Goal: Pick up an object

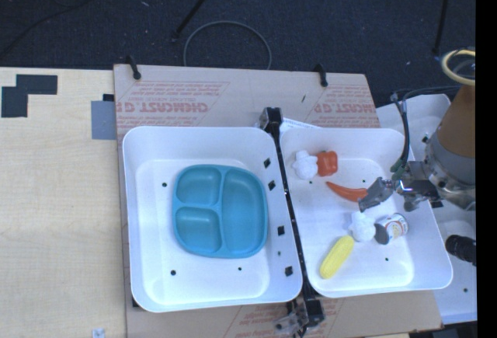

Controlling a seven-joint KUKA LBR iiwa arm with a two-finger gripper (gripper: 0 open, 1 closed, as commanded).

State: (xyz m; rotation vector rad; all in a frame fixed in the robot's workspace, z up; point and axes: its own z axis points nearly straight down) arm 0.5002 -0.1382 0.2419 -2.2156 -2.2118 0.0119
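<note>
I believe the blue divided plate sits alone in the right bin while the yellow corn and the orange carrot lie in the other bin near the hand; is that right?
Not quite: the camera view shows the blue divided plate alone in the left bin, not the right. The yellow corn and orange carrot do lie in the other bin, the right one, near the hand.

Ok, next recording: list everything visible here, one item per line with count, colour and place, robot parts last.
bins: two, white, side by side on the bench
divided plate: one, blue, three compartments, in the left bin
corn cob: one, yellow, right bin, near front
chili pepper: one, orange-red, right bin, middle
orange and white toy: one, right bin, back
white lump: one, right bin, beside the corn
small round item: one, white and dark, right bin, too small to identify
cardboard sheet: one, brown, under the bins
arm: one, orange band, right edge
gripper: one, grey, over the right bin
</note>
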